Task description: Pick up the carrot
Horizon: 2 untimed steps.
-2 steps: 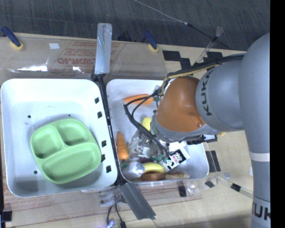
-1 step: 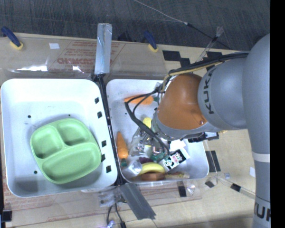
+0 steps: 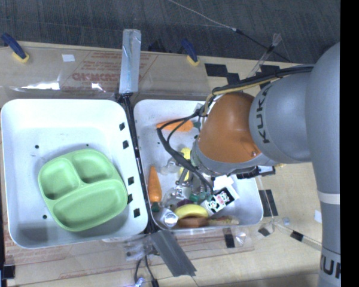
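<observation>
white plastic, the left bin (image 3: 24, 124) sits on a cardboard-brown bench (image 3: 66, 64) and carries a green divided plate (image 3: 84, 189) toward its lower half. blue clamps (image 3: 15, 48) grip the bench's far edge, and dark ribbed flooring (image 3: 78, 8) runs beyond it. a grey taped strip (image 3: 130, 61) stands over the seam between the bins. in the right bin (image 3: 145, 115), the carrot (image 3: 154, 184) lies lengthwise just beside the left wall, clear of the arm. near the bin's front edge lie a metal can (image 3: 169, 219) and a yellow banana (image 3: 191, 210), beside a black-and-white tag (image 3: 221, 200). another orange item (image 3: 178, 125) pokes out near the back wall. the orange-banded wrist (image 3: 227, 130) hangs over the bin and hides the jaws (image 3: 190, 184), so i cannot tell how they stand.
</observation>
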Each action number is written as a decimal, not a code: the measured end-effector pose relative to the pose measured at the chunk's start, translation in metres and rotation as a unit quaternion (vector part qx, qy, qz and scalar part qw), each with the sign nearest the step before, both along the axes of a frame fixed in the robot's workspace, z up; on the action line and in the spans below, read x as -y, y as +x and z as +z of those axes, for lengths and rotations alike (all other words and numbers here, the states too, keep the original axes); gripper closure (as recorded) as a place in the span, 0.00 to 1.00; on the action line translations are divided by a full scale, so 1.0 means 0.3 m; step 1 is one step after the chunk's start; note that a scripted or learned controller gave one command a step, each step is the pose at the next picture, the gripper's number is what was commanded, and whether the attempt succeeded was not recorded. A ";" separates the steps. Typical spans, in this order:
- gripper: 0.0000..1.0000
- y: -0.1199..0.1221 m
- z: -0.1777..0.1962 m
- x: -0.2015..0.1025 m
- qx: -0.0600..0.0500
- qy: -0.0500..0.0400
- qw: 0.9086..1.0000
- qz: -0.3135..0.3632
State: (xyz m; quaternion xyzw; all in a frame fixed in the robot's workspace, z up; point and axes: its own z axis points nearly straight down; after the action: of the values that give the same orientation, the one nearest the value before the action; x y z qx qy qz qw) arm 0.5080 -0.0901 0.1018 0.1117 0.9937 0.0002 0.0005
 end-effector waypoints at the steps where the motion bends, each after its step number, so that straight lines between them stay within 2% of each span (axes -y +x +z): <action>1: 0.00 0.005 0.073 0.012 0.001 0.000 1.000 -0.029; 2: 0.00 0.034 -0.035 0.027 -0.002 0.000 0.988 -0.156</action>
State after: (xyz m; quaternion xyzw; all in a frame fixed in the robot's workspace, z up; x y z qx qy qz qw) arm 0.5183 -0.0982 0.0911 0.2653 0.9642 0.0000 -0.0020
